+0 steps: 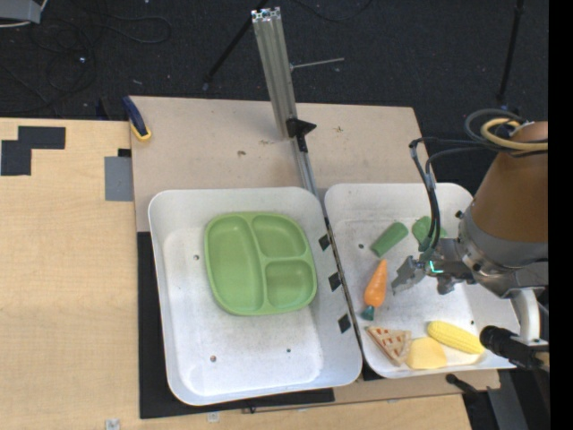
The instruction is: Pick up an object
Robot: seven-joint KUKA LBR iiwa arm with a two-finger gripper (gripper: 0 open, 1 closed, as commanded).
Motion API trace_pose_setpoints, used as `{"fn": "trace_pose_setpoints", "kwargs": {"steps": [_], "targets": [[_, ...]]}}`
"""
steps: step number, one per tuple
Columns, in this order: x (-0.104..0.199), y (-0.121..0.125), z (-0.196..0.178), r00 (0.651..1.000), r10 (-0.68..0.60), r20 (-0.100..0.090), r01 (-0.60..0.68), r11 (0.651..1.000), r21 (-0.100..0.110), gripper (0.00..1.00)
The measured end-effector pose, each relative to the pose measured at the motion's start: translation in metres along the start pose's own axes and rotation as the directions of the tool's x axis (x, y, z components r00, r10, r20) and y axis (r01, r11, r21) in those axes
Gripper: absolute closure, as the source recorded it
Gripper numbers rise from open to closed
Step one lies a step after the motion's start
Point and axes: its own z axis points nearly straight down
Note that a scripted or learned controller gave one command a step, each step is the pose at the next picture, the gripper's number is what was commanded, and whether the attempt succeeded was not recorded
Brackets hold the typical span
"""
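Nearest the lens, along the right bin's front edge: pizza slice [389,341], pale yellow lemon-like piece [427,355], corn cob [455,337], in a row left to right.

Left bin [179,348] holds a green divided plate [260,263], well apart from the arm.

Right bin [349,206]: toy carrot [376,285] stands out as likeliest target, long axis running near-vertical in the view, tip toward the front edge. Green block [389,238] lies just beyond it, a second green piece [423,229] partly hidden by a cable.

Gripper [406,276] hovers just right of the carrot, apart from it, holding nothing visible. Fingers too small and dark; cannot tell their spread.

Judgement: coming move needs a short shift leftward, fingers closing across the carrot's narrow width.
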Motion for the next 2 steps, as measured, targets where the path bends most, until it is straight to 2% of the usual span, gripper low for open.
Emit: {"fn": "trace_pose_setpoints", "kwargs": {"steps": [1, 2], "targets": [[0.000, 0.000, 0.000, 1.000, 0.000, 0.000, 0.000, 1.000, -0.001, 0.00], [0.000, 0.002, 0.044, 1.000, 0.001, -0.002, -0.001, 1.000, 0.006, 0.00]]}}
